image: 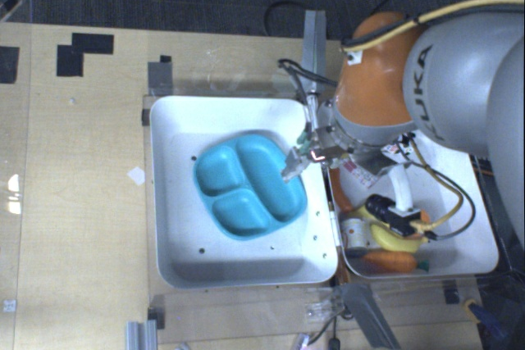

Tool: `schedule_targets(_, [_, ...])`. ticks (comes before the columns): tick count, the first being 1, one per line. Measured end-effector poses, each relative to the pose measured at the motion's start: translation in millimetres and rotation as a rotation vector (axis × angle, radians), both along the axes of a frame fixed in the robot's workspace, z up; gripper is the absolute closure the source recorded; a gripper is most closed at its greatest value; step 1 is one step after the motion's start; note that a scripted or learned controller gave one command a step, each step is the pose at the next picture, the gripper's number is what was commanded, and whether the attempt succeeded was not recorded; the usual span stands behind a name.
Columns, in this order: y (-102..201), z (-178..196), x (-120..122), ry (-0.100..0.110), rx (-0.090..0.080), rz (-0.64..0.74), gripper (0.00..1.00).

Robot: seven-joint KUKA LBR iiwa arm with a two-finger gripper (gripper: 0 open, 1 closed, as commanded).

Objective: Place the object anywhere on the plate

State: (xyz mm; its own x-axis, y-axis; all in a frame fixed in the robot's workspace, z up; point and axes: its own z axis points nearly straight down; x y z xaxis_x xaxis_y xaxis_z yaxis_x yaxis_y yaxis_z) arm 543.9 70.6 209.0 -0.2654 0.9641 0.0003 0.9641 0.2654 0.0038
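A blue plate (pixel 246 184) with three compartments lies in the middle of the left white bin (pixel 176 250). My gripper (pixel 297 163) hangs over the plate's right rim, close to the wall between the two bins. The grey and orange wrist above hides much of it. I cannot make out anything held in it. Small greenish parts show just above its tip.
The right bin (pixel 484 254) holds a yellow banana (pixel 395 238), an orange carrot-like thing (pixel 387 261), a pale can (pixel 354 234) and a pink-and-white packet (pixel 358 173). The arm covers most of that bin. Bare white floor surrounds the plate.
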Motion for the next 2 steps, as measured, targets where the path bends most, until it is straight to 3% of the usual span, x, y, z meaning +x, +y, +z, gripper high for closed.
schedule_targets(2, [0.0,0.0,0.0,0.0,0.0,0.0,0.0])
